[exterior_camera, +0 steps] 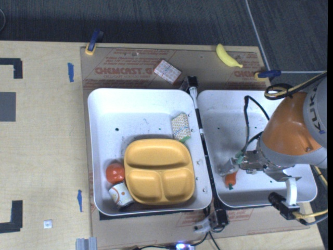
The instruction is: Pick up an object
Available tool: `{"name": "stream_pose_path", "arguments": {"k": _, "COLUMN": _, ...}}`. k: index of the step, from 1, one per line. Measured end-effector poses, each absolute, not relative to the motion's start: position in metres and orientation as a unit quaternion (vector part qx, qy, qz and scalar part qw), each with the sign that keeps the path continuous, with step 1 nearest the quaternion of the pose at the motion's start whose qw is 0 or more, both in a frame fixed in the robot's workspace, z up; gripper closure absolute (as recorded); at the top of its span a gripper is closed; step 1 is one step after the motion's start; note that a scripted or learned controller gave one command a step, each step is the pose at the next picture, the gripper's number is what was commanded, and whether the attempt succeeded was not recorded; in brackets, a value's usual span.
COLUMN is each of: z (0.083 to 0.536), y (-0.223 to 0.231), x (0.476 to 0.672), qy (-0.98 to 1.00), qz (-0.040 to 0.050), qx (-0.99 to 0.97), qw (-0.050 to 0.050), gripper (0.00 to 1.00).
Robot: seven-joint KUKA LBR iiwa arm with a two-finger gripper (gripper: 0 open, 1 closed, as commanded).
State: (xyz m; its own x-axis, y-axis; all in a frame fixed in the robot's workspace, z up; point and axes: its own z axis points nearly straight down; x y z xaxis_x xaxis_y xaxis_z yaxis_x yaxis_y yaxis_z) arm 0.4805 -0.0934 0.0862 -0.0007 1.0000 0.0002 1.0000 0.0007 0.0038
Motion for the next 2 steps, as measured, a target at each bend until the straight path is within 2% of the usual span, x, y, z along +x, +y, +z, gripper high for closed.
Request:
{"name": "stream_pose_path", "arguments": {"k": 1, "z": 0.096, "y": -0.094, "x": 0.482, "qy": 0.707, "qz": 0.0026, "qx": 0.708, "qw": 0.003, "gripper": 1.00}}
{"name": "stream_pose_path", "arguments": {"k": 2, "z": 0.185, "y": -0.032, "x": 0.516, "qy": 0.707, "qz": 0.0005, "qx": 0.707, "qw": 0.000, "gripper": 1.00}}
